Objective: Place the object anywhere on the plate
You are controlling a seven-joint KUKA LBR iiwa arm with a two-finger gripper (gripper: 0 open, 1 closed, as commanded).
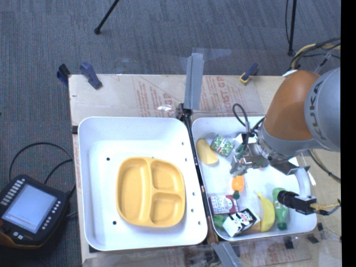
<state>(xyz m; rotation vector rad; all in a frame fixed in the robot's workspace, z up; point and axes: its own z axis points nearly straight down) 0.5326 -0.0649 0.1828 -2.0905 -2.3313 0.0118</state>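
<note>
Hand (240, 170) low over the right bin (303, 222), fingers pointing down. Carrot (238, 183), small and orange, directly beneath the fingertips, touching or nearly so; cannot tell how far the fingers are parted or whether they grip it. Banana (266, 211) below-right of the hand, cartons (233, 211) below it, potato (207, 152) to its left. Plate (151, 192), yellow, three compartments, well left of the hand in the left bin (94, 143).

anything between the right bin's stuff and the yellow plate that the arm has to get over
Yes: the two bins' adjoining walls run between the right bin's items and the yellow plate in the left bin. The gripper hangs over the small orange item in the right bin. The plate's three compartments hold nothing.
</note>
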